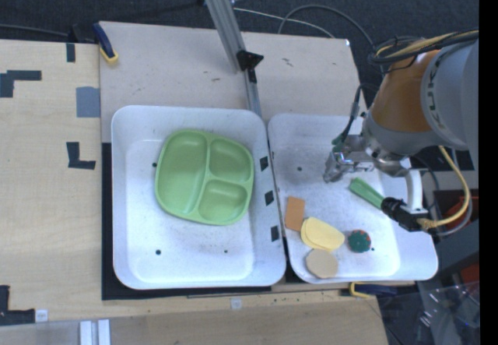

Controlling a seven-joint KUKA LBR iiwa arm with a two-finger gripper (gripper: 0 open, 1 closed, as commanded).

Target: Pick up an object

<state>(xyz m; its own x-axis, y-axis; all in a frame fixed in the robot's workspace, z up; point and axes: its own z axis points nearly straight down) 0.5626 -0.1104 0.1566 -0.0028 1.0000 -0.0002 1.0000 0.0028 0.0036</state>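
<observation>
Far to the gripper's left, a green plate point(205, 177) lies in the left bin point(124, 180). Closer in, in the right bin point(311, 137), an orange block point(295, 213), a yellow piece point(322, 234) and a tan disc point(320, 263) sit below and left of the gripper point(336, 168). A dark green ball point(359, 241) lies below it, and a green stick point(366, 192) just to its right. The gripper hangs low over bare bin floor; whether it is clenched or released I cannot tell, since the wrist hides much of it. Nothing appears lifted, so the pick seems not yet done: choosing, closing and raising remain.
</observation>
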